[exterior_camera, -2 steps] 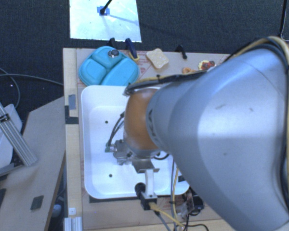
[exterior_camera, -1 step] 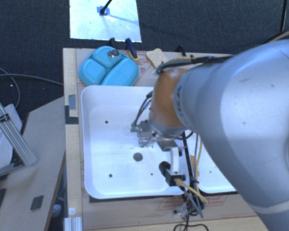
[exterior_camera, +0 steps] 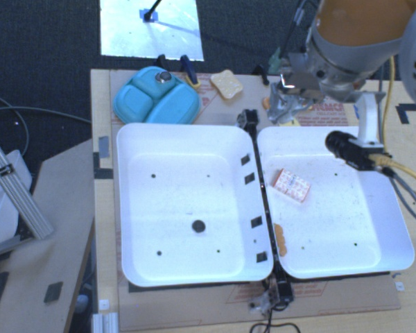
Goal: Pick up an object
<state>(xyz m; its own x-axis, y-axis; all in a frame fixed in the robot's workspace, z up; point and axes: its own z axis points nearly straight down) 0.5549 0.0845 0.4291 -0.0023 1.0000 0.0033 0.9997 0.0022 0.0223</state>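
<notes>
A small box (exterior_camera: 292, 185) with a red-and-white pattern lies flat in the right bin (exterior_camera: 374, 255), left of its middle. A thin orange piece (exterior_camera: 280, 238) rests against that bin's left wall, nearer the front. A small dark round object (exterior_camera: 198, 225) sits on the floor of the left bin (exterior_camera: 145, 255). My gripper (exterior_camera: 286, 108) hangs over the far left edge of the right bin, well above and behind the patterned box, under the grey wrist and orange band. Nothing shows in its grasp.
Behind the bins lie a blue lidded container (exterior_camera: 157, 97) and a tan sponge-like piece (exterior_camera: 227, 84). A black cylinder on a white bracket (exterior_camera: 348, 148) overhangs the right bin's far right part, with cables (exterior_camera: 409, 186) trailing right. A shiny sheet (exterior_camera: 151, 18) lies on the floor beyond.
</notes>
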